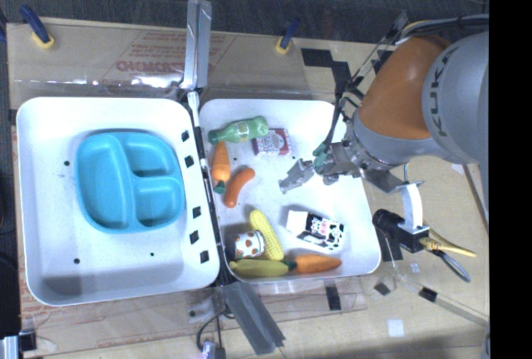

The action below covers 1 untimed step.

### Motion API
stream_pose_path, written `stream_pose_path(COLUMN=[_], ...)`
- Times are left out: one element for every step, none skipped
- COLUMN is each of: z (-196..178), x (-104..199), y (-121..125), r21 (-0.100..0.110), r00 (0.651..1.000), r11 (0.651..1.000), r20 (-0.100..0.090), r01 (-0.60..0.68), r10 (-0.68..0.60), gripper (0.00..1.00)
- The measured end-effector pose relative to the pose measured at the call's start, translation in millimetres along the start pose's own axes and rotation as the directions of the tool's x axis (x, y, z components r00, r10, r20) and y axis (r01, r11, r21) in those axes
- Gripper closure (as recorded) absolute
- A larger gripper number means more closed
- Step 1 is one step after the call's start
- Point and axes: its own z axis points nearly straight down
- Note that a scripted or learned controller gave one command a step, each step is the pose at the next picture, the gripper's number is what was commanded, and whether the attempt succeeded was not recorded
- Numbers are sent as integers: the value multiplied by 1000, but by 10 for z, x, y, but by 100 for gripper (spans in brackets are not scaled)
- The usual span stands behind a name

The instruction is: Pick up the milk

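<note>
Two white bins share the bench; gripper [298,176] hovers above the milk [317,230] (cow-spotted carton), fingers' spread unclear. Best approach: descend squarely astride it.

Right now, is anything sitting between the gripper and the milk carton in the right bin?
Nothing visible blocks it. The gripper hangs over bare bin floor, and the milk lies just below it in the camera view with open white floor between them. The corn and the carrot lie beside the milk, not in the path.
</note>
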Motion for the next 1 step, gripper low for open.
stream_pose_path(z=[815], x=[-576], y=[-187], r21=[1], r00=[895], r11=[895], r20=[-2], r01=[447], r10=[-447], gripper=[0])
